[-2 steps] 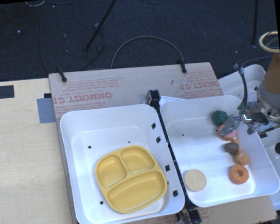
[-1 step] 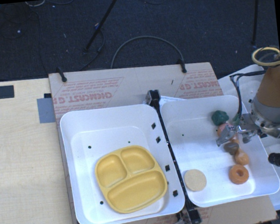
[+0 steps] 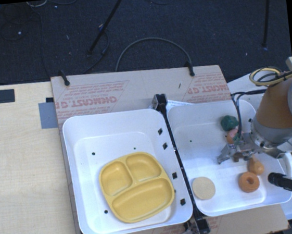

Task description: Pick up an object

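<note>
While the arm reaches into the right bin (image 3: pixel 219 205) from the right, the gripper (image 3: pixel 233 152) hangs low over the bin floor, and whether it is released or clenched cannot be told from this slant. Nearest to it lie a small orange-brown lump (image 3: pixel 255 166) just right of it and a doughnut (image 3: pixel 249 182) a little nearer the camera; a green object (image 3: pixel 229 122) sits farther back, and a pale round disc (image 3: pixel 203 188) lies near the left wall. All look like light toy food, probably soft or foam-like. The doughnut's ring offers an easy pinch across its rim; the flat disc would likely be hard to get under. A yellow divided tray (image 3: pixel 137 187) rests in the left bin (image 3: pixel 85 131).
</note>
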Tool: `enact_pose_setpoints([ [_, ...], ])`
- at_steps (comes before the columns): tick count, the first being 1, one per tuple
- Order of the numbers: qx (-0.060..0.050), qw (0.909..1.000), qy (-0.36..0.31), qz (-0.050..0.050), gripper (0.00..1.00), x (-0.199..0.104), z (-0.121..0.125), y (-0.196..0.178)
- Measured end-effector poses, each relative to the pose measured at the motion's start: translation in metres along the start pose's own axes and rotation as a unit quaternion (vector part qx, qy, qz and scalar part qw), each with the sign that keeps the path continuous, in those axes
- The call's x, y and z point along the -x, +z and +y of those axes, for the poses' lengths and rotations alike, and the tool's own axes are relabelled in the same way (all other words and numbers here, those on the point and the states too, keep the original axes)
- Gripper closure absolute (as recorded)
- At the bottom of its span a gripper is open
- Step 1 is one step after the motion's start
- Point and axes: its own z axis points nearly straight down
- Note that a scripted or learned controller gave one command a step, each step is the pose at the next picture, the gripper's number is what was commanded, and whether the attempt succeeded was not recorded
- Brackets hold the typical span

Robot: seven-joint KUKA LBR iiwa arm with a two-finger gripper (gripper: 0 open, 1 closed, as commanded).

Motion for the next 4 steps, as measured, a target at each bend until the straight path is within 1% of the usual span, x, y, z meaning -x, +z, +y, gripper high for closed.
enact_pose_setpoints([
  [1,0.001,1.0,0.002,-0.001,1.0,0.002,0.0,-0.013],
  [2,0.004,1.0,-0.001,-0.002,1.0,-0.002,0.008,-0.06],
  [3,0.005,1.0,-0.001,-0.002,1.0,-0.01,0.015,-0.115],
  [4,0.005,1.0,-0.001,-0.002,1.0,-0.01,0.015,-0.168],
])
